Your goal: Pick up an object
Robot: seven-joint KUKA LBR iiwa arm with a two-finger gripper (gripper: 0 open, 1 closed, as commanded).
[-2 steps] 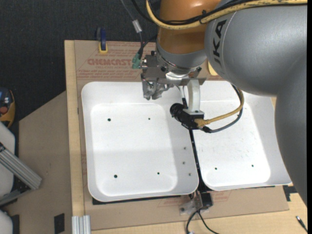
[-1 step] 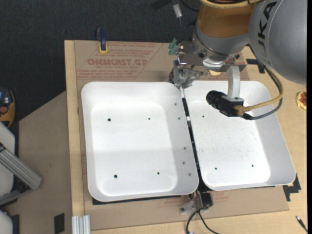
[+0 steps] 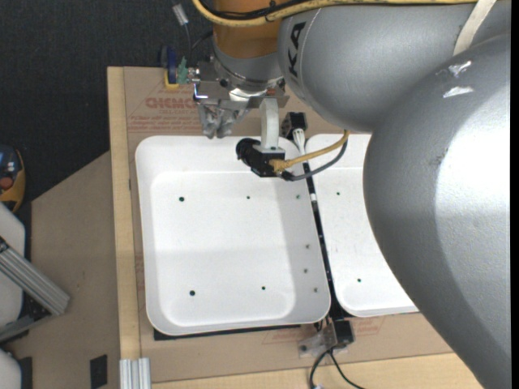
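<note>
My gripper [image 3: 216,126] hangs at the back rim of the left white bin [image 3: 162,241], near that bin's far left corner, pointing down. The bin's floor is plain white with a few small dark dots on it. The big grey arm [image 3: 422,136] comes in from the right and hides most of the right bin [image 3: 357,250], of which a left strip shows.
Both bins sit on a brown board [image 3: 122,217] with red print at the back. A small blue and yellow part [image 3: 171,67] stands at the board's back left. A metal rail [image 3: 32,278] lies off the board on the left. A cable plug [image 3: 336,335] sits at the front edge.
</note>
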